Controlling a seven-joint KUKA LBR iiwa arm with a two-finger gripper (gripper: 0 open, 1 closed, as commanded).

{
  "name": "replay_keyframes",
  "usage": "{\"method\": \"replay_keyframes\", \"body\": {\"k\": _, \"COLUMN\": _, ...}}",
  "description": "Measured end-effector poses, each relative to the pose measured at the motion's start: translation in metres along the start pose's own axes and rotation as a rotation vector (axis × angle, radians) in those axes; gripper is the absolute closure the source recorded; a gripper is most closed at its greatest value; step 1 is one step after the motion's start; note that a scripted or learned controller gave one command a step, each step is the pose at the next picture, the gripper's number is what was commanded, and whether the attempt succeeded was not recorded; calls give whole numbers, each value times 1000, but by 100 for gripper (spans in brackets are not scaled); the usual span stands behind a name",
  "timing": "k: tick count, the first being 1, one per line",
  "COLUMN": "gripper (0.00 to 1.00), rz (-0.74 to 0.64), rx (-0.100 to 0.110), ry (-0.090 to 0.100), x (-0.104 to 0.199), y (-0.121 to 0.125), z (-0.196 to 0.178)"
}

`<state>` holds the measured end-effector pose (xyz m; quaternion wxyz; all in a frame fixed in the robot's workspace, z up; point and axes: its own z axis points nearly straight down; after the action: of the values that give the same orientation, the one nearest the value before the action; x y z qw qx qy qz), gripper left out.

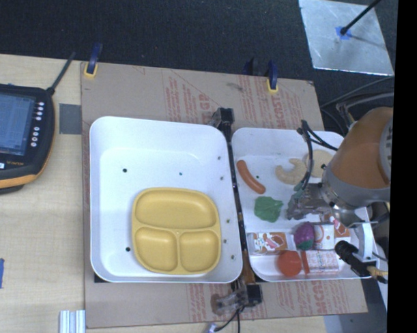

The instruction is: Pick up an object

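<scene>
The right bin (264, 138) holds an orange-red sausage (250, 177), a green lumpy piece (268, 209), a pale beige curved piece (288, 174), a purple round item (304, 234), a red ball (290, 263) and two printed packets (267, 242) (323, 260). My gripper (301, 204) reaches down from the orange-banded wrist (359, 157) into the middle of this bin. It sits just right of the green piece and above the purple item. Nothing can be seen between the fingers.
The left bin (114, 140) contains a yellow three-compartment plate (176, 230). A tablet-like pendant (18, 135) lies on the bench at far left. Clamps and cables sit between the bins at the top (224, 117) and bottom (234, 300).
</scene>
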<state>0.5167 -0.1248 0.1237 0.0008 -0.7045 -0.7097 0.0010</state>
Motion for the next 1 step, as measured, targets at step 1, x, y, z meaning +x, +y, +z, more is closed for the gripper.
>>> {"method": "replay_keyframes", "body": {"k": 1, "gripper": 0, "rz": 1, "rx": 0, "ry": 0, "x": 0, "y": 0, "z": 0}}
